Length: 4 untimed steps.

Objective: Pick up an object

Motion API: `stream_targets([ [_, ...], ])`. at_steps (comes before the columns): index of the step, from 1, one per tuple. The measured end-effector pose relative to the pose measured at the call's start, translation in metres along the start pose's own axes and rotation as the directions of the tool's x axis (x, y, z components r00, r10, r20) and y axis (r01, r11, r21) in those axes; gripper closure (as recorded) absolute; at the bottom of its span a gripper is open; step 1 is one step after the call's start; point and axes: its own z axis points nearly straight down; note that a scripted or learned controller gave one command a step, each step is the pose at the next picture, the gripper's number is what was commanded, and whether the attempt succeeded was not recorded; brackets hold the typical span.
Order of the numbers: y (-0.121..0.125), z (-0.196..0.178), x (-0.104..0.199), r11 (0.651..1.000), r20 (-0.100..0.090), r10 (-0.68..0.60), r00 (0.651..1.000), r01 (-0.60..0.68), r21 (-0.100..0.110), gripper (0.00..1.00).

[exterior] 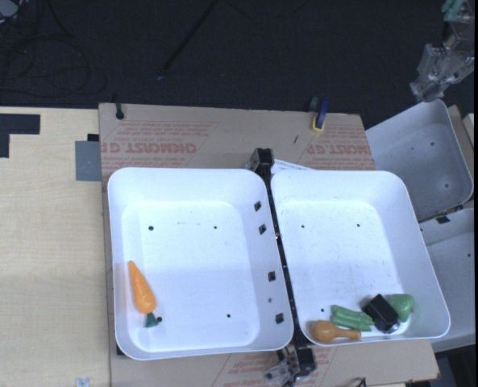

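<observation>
I read this as the very start of the pick: nothing is lifted, and the gripper (442, 69) hangs high at the far right, well apart from both bins, over a grey metal plate (420, 160) beside the bench (37, 240). Whether it is spread or pressed together I cannot tell; it is small and blurred against the dark background. Little of the arm shows, so I can say nothing of its bend. The candidates lie in two places. In the left white plastic bin (122, 192) an orange plastic carrot with a green stub (141, 289) lies alone near the near-left corner, just beside the wall. In the right white plastic bin (400, 188) a cluster sits in the near-right corner: a green bean-shaped pod (351, 318), a small black block (381, 312), a rounded green piece (402, 303) and a tan pear-shaped toy (332, 331), touching or overlapping. My judgement is that the next move calls for a long descent toward the near side, and the crowded corner could spoil a clean grasp.
</observation>
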Motion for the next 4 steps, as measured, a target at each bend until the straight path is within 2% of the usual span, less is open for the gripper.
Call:
stream_targets([
  [1, 0.036, 0.14, -0.022, 1.0, 0.002, 0.014, 1.0, -0.014, 0.018, 1.0],
  [2, 0.037, 0.311, -0.136, 1.0, 0.004, 0.02, 1.0, -0.02, 0.013, 1.0],
  [3, -0.011, 0.231, -0.132, 1.0, 0.005, 0.018, 1.0, -0.018, -0.001, 1.0],
  [4, -0.073, 0.141, -0.129, 1.0, 0.006, 0.018, 1.0, -0.018, -0.004, 1.0],
])
